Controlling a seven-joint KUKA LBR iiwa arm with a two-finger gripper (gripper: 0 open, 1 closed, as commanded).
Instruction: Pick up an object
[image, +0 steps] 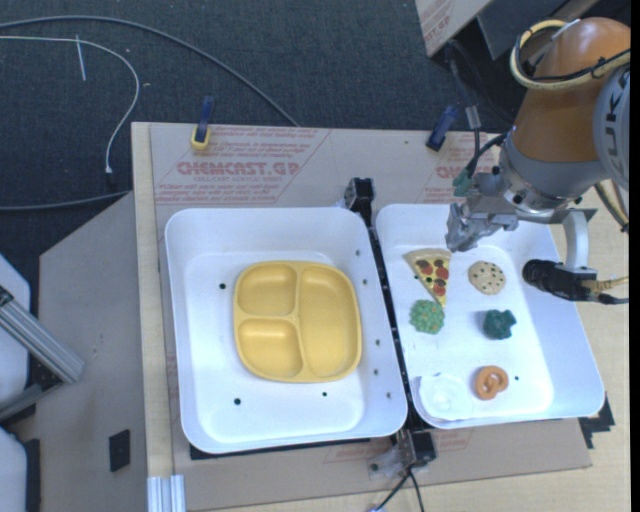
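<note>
The gripper (462, 238) is hanging over the far end of the right bin (570, 385), just above the crust end of a pizza slice (430, 272); it looks to be carrying nothing, though how its jaws are standing is too dim to tell. Beside the slice a cookie (487, 277) is lying, then a light green broccoli floret (428, 317), a darker one (499, 323) and a pretzel (490, 382). A yellow divided plate (298, 321) is sitting in the left bin (200, 400).
</note>
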